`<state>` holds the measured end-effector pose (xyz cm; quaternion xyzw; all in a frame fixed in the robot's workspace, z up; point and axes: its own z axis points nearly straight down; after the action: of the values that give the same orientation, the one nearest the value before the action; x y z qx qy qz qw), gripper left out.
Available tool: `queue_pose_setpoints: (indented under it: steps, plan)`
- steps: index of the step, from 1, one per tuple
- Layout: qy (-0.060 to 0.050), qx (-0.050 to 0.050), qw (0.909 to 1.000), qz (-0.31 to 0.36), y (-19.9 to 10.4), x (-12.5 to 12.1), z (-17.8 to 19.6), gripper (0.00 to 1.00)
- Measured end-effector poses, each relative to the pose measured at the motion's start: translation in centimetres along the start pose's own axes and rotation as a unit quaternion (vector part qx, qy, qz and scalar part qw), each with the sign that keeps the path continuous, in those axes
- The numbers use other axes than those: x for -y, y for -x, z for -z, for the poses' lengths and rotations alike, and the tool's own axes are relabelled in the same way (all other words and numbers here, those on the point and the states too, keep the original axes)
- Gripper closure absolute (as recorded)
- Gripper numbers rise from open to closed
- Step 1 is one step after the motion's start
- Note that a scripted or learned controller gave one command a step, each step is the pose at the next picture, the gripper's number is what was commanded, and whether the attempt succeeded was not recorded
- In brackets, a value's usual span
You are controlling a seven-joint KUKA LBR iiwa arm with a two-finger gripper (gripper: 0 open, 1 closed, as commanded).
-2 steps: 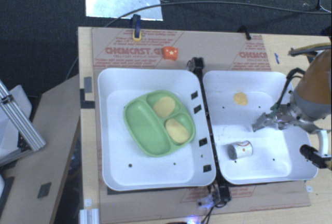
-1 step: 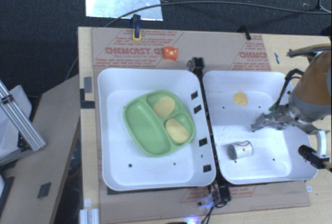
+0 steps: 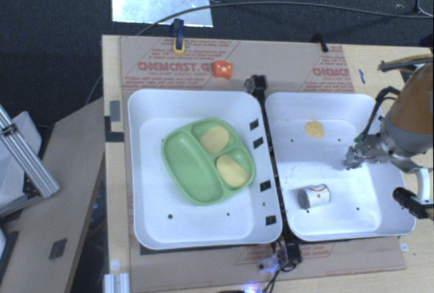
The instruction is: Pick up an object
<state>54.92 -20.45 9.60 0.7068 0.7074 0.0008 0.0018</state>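
A: What is the biggest thing you see?

B: The desk (image 3: 115, 149), light wood, with a brown board printed in red on top. On the board two white bins stand side by side. The left bin (image 3: 146, 217) holds a green divided plate (image 3: 190, 169). Two yellow, rounded pieces lie in its two smaller compartments, one (image 3: 215, 139) toward the far side and one (image 3: 232, 171) nearer to us.

A: And the right bin?

B: The right bin (image 3: 339, 224) has two small things. A small can (image 3: 314, 196), white and grey, lies on its side near the front left part of the floor. A flat yellow piece (image 3: 314, 128) lies near the far wall, well apart from the can.

A: Where is the arm?

B: The arm (image 3: 413, 115) comes in from the right, over the right bin. The gripper (image 3: 354, 157) is low above the bin floor, between the can and the yellow piece, touching neither as far as I see. It is dark and blurred, so I cannot tell if it is released or clenched.

A: Anything smaller?

B: A small orange object (image 3: 222, 69) lies on the board behind the left bin, and a blue and yellow clamp (image 3: 178, 36) sits at the board's far edge.
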Motion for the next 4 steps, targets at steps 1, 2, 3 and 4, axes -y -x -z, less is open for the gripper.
queue_pose_setpoints:
  steps: [1,2,3,4]
  plan:
    - [0.001,0.000,1.0000,0.001,-0.1,0.5,6.1,1.00]
    - [0.002,0.001,1.0000,0.002,-1.0,0.4,11.8,1.00]
    - [0.000,0.000,1.0000,0.002,-1.0,0.2,14.3,1.00]
    - [-0.001,-0.001,1.0000,0.004,-6.6,0.2,13.2,1.00]
